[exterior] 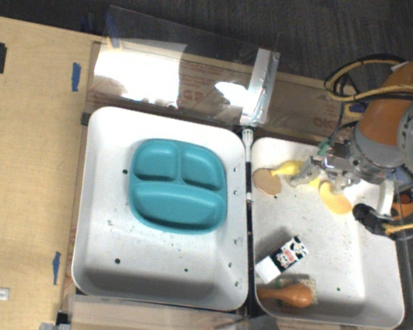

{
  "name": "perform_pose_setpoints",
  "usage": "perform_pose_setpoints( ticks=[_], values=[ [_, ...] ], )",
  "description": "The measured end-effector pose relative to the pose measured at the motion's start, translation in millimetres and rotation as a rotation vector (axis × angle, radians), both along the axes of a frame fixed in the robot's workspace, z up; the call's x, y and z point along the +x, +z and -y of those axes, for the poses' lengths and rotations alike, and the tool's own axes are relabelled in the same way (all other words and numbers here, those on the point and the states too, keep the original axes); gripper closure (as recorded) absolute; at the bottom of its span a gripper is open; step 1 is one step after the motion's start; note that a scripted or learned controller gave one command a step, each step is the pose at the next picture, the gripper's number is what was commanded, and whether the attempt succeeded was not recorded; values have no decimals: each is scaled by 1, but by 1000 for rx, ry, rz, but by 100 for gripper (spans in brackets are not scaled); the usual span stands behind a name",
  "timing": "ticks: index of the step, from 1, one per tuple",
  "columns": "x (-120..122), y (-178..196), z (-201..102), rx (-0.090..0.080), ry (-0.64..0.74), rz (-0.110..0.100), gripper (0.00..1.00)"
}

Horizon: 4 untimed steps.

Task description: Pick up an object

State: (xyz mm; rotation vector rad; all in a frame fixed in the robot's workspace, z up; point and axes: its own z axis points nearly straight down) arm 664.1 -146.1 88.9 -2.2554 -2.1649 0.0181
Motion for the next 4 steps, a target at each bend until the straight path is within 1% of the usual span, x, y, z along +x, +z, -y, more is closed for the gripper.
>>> perform_pose_setpoints(
  ticks=[1,2,3,4],
  values=[
    [0,11,0,-2,-1,0,100],
    [-1,-3,0,3,-118,-3,100],
    [-34,64,-27,-4,-294,20,100],
    [-31,108,-60,-5,-141,23,100]
  ],
)
